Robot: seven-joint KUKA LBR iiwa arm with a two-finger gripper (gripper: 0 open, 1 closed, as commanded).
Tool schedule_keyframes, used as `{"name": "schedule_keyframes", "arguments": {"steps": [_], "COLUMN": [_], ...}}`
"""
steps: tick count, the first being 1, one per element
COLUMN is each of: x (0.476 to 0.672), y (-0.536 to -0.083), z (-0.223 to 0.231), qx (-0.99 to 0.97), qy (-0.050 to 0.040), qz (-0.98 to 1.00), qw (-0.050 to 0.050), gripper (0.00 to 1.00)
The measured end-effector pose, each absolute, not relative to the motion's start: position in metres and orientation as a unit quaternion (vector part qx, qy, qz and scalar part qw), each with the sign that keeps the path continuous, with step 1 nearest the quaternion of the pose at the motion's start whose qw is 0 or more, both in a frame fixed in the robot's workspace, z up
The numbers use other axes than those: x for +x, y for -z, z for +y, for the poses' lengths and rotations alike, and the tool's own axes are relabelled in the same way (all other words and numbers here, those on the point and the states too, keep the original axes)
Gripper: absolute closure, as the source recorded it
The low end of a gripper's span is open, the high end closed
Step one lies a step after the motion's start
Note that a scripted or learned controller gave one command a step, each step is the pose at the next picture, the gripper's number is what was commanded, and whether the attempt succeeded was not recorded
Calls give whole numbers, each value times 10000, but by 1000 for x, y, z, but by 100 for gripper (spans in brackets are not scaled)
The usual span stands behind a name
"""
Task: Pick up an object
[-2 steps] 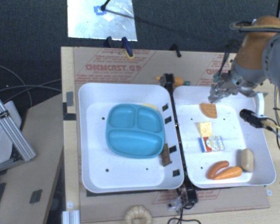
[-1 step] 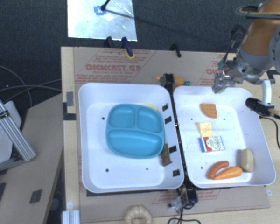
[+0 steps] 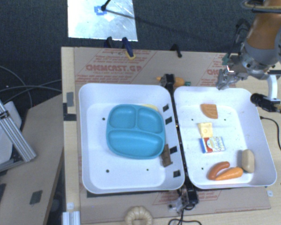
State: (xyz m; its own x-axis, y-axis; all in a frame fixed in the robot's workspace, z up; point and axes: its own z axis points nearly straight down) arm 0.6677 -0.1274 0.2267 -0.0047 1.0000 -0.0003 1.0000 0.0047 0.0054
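Observation:
The right bin [image 3: 257,125] holds an orange bread-like wedge [image 3: 209,110], a yellow cheese piece [image 3: 205,128], a small red, white and blue carton [image 3: 212,144], a sausage [image 3: 218,168], a carrot [image 3: 231,174] and a beige potato-like lump [image 3: 247,160]. My gripper [image 3: 224,81] hangs above the far edge of the right bin, beyond the wedge and apart from every object. Nothing shows between its fingertips.
The left bin [image 3: 91,125] holds a blue divided plate [image 3: 133,131] with a yellow item peeking out behind it and a brown piece [image 3: 166,156] near the divider. A black clamp [image 3: 169,80] sits between the bins at the back. Cables run at the right.

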Motion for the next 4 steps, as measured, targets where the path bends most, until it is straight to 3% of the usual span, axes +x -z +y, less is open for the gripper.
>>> {"name": "schedule_keyframes", "arguments": {"steps": [1,2,3,4], "x": [633,586,584,597], "y": [-216,-224,-230,-232], "z": [-90,-50,-57,-49], "qx": [7046,7043,7065,7049], "qy": [-1,-2,-7,-12], "qz": [7096,7099,7077,7093], "qw": [-8,-8,8,8], "gripper": [100,100,100,100]}}
